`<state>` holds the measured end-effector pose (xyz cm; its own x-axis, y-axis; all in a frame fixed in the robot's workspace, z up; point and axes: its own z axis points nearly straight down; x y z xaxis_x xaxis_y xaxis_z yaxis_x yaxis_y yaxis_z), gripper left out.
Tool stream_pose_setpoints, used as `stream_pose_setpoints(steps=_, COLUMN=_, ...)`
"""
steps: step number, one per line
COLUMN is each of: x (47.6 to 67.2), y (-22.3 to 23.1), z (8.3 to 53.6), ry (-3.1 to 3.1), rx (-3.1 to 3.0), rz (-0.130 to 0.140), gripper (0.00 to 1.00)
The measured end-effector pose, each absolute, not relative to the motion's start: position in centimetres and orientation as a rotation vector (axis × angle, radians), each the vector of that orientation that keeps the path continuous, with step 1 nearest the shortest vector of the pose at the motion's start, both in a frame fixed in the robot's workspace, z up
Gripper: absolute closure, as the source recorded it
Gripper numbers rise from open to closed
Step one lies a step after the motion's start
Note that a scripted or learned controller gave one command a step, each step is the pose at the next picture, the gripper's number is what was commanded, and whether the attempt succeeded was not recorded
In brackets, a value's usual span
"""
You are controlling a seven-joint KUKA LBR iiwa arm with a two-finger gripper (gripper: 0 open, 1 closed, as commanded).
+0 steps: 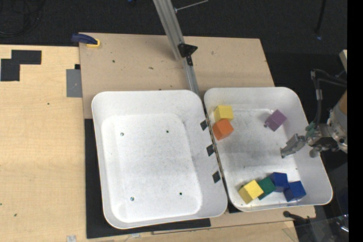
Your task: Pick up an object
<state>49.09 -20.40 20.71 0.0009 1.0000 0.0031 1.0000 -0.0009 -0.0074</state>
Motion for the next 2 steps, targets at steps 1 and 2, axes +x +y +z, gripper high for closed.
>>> stream_pose_setpoints(steps=1, x=49.2, y=-20.8, z=14.5, ry=-2.213, rx=-2.216, rz=0.006, gripper=0.00)
stream_pose_setpoints(steps=2, x=49.2, y=-20.7, z=9.2, ry=-2.216, rx=-2.220, rz=0.003, gripper=0.00)
